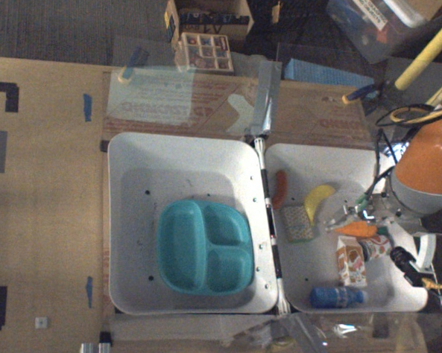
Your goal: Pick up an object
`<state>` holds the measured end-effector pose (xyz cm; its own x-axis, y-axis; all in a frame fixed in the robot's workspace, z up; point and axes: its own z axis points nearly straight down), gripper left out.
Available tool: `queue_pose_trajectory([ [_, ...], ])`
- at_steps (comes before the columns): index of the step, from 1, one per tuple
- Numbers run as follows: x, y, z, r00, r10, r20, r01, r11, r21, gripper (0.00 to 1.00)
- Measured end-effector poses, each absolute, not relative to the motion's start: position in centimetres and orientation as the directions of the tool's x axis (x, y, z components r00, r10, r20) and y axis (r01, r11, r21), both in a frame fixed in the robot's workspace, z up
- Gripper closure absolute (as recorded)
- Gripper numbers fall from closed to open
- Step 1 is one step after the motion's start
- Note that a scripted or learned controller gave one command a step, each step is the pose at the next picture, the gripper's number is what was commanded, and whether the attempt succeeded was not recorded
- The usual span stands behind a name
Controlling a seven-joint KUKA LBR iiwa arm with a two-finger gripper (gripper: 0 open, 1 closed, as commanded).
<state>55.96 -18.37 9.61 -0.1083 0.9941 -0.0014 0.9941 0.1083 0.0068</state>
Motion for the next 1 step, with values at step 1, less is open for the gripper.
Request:
queue_pose_trajectory([
  [1, 60.70, -10.82, 17.98, -0.164, 0.986, -0.001, 0.986, 0.164, 0.004, 1.00],
])
